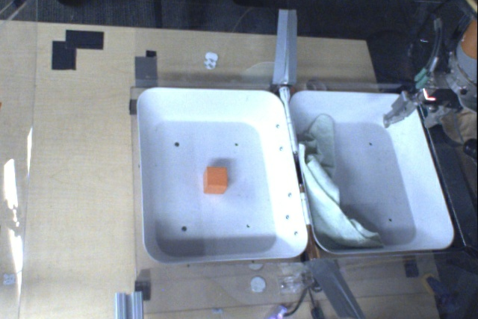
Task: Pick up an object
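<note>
Grey arm [457, 78], orange band, metal gripper [397, 113], small green and red fittings.

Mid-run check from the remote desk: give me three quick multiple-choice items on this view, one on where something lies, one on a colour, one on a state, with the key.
1. Where does the cube lie?
A. in the left bin
B. in the right bin
C. on the bench outside both bins

2. What colour is the cube?
A. blue
B. orange
C. green

3. How does the cloth lie in the right bin?
A. folded flat in the middle
B. crumpled along the bin's left wall
C. hanging from the gripper

Key: 1 A, the cube sits near the middle of the left bin. 2 B, it is plainly orange. 3 B, the whitish cloth is bunched against the wall by the divider, apart from the gripper at the bin's upper right corner.
</note>
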`<state>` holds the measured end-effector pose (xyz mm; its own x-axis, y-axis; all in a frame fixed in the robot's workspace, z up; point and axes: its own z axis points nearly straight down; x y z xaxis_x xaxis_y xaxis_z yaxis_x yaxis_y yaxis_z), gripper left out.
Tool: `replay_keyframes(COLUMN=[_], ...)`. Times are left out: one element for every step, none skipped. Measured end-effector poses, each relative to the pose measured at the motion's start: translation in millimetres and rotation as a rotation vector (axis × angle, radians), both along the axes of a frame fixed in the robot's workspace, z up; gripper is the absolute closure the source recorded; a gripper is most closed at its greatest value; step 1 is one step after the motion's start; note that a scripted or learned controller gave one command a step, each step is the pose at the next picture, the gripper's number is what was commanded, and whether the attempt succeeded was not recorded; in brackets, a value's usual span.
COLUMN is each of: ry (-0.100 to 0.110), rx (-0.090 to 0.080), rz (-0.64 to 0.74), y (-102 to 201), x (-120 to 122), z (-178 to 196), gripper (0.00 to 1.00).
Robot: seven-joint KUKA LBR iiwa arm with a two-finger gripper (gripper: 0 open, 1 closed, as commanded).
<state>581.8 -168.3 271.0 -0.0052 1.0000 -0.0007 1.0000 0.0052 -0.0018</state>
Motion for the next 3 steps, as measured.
replay_keyframes(ry=[-0.003,-0.007,-0.007], rx=[0.001,0.0,-0.002], rz=[0.284,0.286,0.581], y=[-31,-31,-36], x=[29,31,76], z=[-171,-162,-63], gripper=[0.0,1.0,1.0])
